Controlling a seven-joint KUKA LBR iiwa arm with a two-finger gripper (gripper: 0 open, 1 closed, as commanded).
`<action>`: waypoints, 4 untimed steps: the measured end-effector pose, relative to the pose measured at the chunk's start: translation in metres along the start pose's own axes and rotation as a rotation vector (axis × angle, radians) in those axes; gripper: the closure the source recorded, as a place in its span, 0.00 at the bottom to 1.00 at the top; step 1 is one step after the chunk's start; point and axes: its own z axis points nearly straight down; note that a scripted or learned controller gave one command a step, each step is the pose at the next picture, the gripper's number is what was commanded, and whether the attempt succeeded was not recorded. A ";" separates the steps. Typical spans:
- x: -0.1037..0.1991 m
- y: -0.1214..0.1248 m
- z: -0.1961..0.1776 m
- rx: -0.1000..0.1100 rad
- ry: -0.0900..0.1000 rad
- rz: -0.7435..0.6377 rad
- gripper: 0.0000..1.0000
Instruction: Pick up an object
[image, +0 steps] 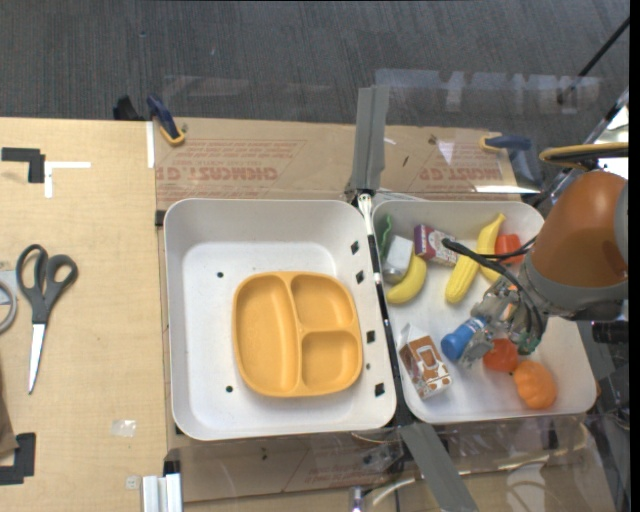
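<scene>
The metal two-finger gripper (497, 322) is crowded at the right-hand white bin's (570, 405) lower right among small toys, its finger state being unreadable.

A yellow three-compartment plate (297, 333) lies in the left white bin (190, 300), a little right of its middle. On the wooden counter (90, 400) to the left lie black-handled scissors (40, 300), blades pointing toward the near edge. Flattened printed cardboard (250, 165) sits under the bins' far side, with a blue clamp (165, 118) at its left corner.
</scene>
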 end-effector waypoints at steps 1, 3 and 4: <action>-0.049 0.054 -0.001 0.000 -0.002 0.175 0.00; -0.052 0.088 -0.010 0.004 -0.002 0.346 1.00; 0.006 0.142 -0.133 0.001 -0.001 0.534 1.00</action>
